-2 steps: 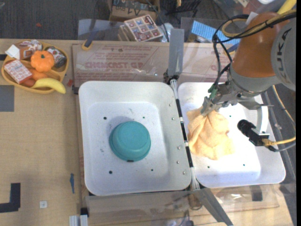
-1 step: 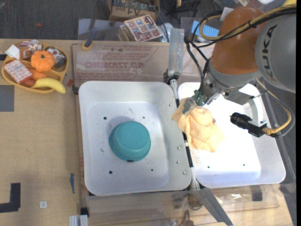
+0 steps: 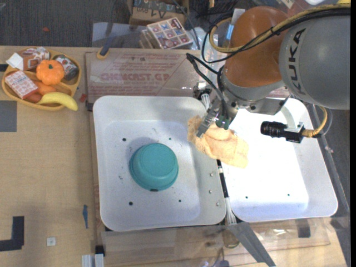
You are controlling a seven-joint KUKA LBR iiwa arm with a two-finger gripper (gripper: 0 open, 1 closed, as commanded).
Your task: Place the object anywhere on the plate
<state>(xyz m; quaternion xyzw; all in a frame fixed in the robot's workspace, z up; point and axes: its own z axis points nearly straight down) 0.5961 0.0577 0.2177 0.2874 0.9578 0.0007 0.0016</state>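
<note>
Right, status from the overhead view.

Risk 1: cloth is limp and sagging below the pincer; I judge it could be catching on the seam between the two bins as it is carried across, and dragging free.
Risk 2: grip looks to be biting only the upper edge of the cloth, near the left bin's top right corner; a thin pinch like that may be slipping under the hanging weight.
Risk 3: plate appears to be a teal dish lying upside down, so a drop is landing on a domed back; cloth could be sliding off toward the bin floor.
Risk 4: a loose tail may be ending half on the plate, half on the left bin; doubtful that counts.

Pincer: fingers are sitting close together, clamped on a fold of cloth at its top edge; no wide gap showing.
Pincer contact: touching the cloth; whether the tips are also touching the bin rim, cannot tell.
Cloth place: straddling the seam, mostly over the right bin's left edge, upper part over the left bin's right edge.
Plate place: middle of the left bin, well apart from the cloth, nothing resting on it.
Arm: reaching in over the right bin's top edge.
</note>
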